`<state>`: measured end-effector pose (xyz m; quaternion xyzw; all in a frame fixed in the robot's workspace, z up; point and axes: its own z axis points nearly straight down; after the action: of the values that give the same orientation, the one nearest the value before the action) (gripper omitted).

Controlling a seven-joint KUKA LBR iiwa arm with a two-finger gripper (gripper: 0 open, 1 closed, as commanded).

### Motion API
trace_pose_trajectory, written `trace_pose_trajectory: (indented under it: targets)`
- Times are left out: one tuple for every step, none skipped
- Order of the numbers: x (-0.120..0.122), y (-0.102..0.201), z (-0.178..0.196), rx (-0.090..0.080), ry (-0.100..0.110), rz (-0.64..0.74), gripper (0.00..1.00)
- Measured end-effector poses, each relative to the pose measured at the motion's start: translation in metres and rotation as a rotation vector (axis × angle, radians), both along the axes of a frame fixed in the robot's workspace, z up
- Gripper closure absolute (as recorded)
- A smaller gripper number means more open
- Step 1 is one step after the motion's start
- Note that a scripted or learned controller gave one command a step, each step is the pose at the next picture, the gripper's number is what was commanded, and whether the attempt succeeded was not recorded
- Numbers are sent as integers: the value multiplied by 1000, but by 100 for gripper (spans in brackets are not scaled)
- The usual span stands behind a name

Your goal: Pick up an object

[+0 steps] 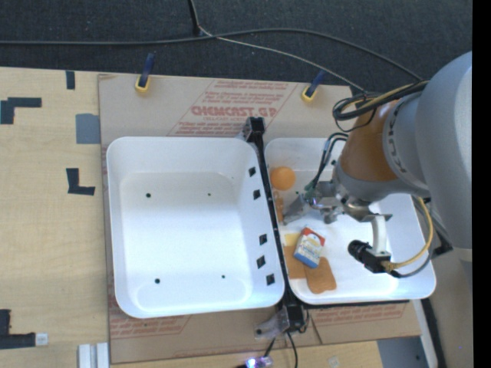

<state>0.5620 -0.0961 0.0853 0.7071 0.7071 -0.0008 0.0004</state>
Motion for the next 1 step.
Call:
trace_pose_trajectory:
  targets:
    - [-15, 0, 1, -1, -5, 1, 0]
